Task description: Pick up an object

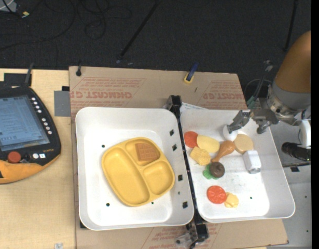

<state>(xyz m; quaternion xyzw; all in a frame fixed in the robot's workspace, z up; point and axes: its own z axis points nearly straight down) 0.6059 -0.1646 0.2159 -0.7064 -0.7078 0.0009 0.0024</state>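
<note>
Gripper [251,119], fingers spread and holding nothing, hangs over the far right of the right bin [276,201]. Toy foods [216,157] lie loose just beside it; none lifted, so the pick remains undone.

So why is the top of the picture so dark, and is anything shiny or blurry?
In the camera view, the top is just a black backdrop with cables, not shadow; the two white bins look bright and evenly lit, the yellow tray shows only soft sheen, the gripper looks a bit blurred, and the small toy foods cast faint shadows.
</note>
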